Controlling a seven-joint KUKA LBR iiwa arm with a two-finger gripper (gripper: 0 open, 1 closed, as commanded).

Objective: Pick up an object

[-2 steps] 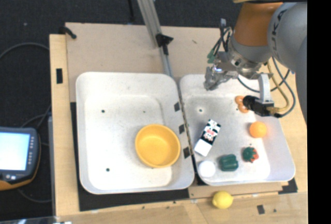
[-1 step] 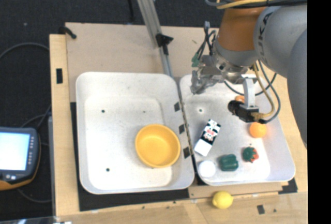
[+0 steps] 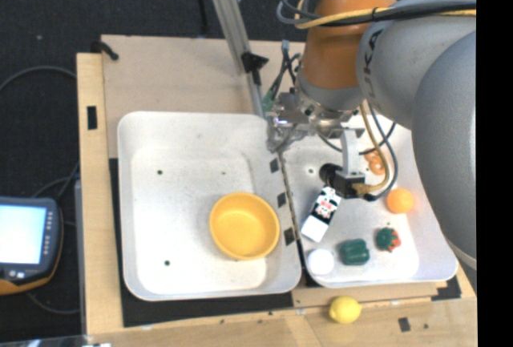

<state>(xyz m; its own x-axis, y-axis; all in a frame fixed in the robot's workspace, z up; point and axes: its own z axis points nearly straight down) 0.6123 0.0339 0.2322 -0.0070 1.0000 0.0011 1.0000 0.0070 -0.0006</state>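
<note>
Hovering gripper (image 3: 298,127) at far left of shallow white right-hand bin (image 3: 307,175); claw state unreadable; approach step; next, lower onto white-black carton (image 3: 323,213).

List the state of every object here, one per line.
bowl: upright, empty, in left bin.
box: lying flat in right bin.
orange ball: loose in right bin.
green block: loose in right bin.
red toy: loose in right bin.
white disc: at right bin's near edge.
lemon: on bench, outside both bins.
gripper: over right bin's far side.
</note>
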